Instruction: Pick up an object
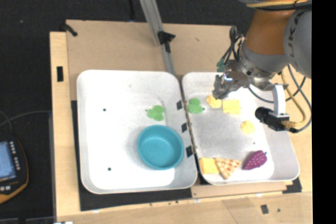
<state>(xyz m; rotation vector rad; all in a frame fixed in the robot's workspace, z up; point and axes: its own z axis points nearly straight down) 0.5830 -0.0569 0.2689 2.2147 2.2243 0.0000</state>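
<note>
On the bench's right bin [278, 162], near its far edge, the gripper [222, 87], whose grip state I cannot tell, hangs just above the small yellow piece [214, 102].

The two white bins [105, 92] are looking like smooth plastic with a faint speckle, their rims catching soft light. The blue bowl [159, 147] is showing a glossy plastic sheen. The surface [115, 44] is appearing as matt, pale board, like raw wood or cardboard. The arm's orange band [273, 23] is gleaming, smooth and semi-glossy.
</note>
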